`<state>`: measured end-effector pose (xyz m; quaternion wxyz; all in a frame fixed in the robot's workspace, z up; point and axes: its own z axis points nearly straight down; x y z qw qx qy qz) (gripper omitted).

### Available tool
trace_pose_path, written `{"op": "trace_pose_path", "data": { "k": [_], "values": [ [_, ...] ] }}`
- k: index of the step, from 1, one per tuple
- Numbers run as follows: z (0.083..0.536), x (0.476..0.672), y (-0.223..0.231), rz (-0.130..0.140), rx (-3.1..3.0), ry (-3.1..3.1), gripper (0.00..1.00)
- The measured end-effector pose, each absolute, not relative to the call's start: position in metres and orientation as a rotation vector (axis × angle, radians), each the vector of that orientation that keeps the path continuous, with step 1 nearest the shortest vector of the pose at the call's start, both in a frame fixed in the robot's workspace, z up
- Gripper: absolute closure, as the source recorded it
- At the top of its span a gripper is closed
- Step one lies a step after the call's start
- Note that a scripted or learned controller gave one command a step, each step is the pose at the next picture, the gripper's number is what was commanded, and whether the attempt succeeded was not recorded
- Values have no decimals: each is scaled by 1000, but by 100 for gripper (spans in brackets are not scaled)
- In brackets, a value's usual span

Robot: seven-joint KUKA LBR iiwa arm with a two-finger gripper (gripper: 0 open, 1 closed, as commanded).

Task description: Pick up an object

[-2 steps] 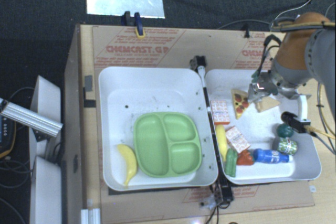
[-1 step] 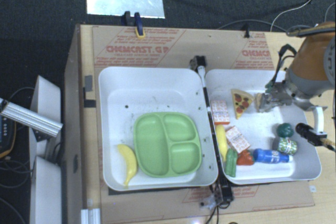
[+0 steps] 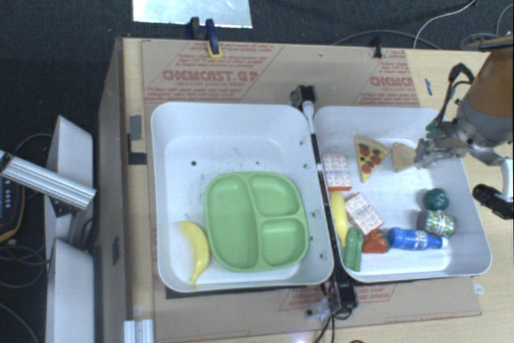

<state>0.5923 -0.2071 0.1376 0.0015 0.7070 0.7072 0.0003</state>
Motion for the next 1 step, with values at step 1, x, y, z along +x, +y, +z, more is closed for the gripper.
{"op": "trace_pose_path", "data": {
  "k": [1],
  "values": [
    [168,662,-183,5,2214,2222,100]
  ]
}}
